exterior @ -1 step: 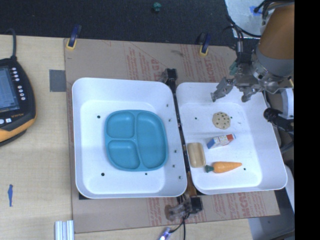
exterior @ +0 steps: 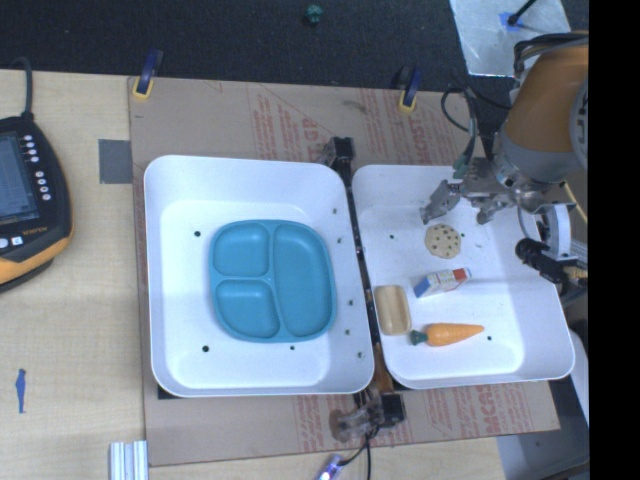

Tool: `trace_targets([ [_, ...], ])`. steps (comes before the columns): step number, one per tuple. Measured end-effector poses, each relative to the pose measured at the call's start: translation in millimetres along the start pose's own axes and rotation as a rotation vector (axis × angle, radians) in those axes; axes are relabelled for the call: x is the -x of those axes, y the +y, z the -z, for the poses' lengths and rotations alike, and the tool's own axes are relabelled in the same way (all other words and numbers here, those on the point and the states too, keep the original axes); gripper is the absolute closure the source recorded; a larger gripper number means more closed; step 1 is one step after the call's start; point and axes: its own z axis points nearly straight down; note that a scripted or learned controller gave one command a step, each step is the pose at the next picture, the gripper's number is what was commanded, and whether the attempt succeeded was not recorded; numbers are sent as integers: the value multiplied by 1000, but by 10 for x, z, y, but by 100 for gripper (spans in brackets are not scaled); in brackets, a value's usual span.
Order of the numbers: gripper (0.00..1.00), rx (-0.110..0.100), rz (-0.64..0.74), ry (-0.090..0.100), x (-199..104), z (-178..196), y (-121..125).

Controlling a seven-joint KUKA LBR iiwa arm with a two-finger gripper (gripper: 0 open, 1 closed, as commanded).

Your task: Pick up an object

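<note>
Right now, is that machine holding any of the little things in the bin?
No, nothing: its tool hangs open above the cookie, with no object between the prongs.

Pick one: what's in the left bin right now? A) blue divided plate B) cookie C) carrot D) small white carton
A: the blue divided plate lies alone in the left bin, while the carrot, cookie and small carton all lie in the right bin.
</note>
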Motion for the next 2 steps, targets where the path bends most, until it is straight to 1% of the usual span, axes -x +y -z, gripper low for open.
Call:
trace_targets([
  [1, 0, 1, 1, 1, 185, -778, -113],
  [2, 0, 5, -2, 2, 512, -761, 255],
])
